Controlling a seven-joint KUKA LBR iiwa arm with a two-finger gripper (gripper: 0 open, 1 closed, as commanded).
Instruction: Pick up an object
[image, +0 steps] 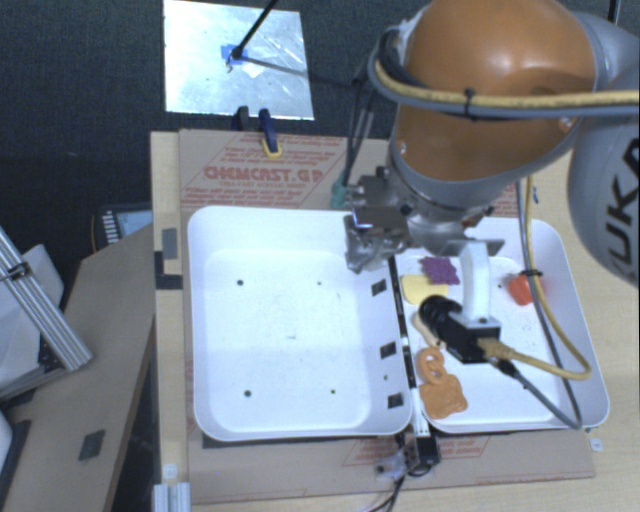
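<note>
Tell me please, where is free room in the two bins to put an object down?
The left bin floor is bare between its outer walls and the divider. The right bin is crowded: purple piece, yellow piece, orange toy, red piece, plus the arm's cable.

A silver foil sheet lies beyond the printed cardboard.

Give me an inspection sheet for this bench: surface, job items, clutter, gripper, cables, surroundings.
Surface: two white bins side by side, left bin, right bin, on printed cardboard.
Job's things: purple piece, yellow piece, red-orange piece and orange piece, all in the right bin.
Clutter: nothing seen.
Gripper: gripper at the bins' shared edge, far end; finger state unclear.
Cables: yellow cable loops over the right bin.
Surroundings: foil sheet behind; aluminium rail left.
</note>
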